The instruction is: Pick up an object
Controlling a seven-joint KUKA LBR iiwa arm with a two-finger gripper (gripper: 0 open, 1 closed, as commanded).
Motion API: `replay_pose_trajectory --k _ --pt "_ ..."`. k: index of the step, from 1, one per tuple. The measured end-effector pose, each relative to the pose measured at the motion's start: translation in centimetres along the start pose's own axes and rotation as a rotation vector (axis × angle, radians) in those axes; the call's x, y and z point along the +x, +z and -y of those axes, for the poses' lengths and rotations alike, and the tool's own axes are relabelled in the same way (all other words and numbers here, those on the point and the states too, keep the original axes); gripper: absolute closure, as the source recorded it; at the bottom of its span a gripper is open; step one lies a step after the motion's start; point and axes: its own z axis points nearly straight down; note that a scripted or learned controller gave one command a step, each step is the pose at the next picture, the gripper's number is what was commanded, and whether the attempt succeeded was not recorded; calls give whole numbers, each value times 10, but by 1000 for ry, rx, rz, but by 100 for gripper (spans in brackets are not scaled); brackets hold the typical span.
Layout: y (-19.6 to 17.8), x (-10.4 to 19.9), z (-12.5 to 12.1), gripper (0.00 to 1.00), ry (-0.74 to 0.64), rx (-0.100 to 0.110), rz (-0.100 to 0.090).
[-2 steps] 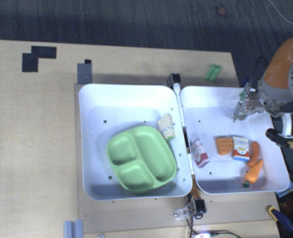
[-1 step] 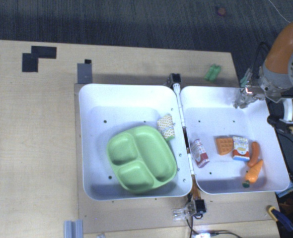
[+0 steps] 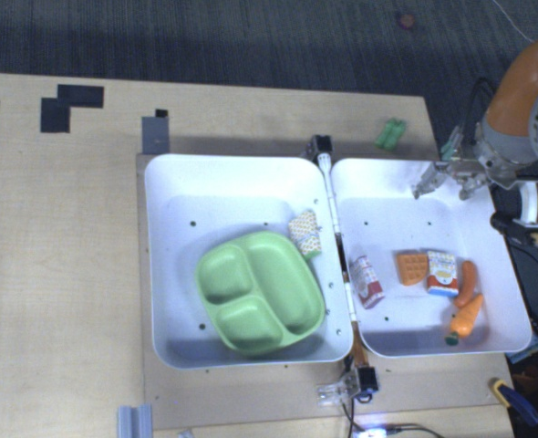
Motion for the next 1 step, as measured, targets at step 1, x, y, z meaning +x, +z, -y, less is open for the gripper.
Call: replay_pose_trajectory --k 1 --pt "28 48 77 0 3 1 -1"
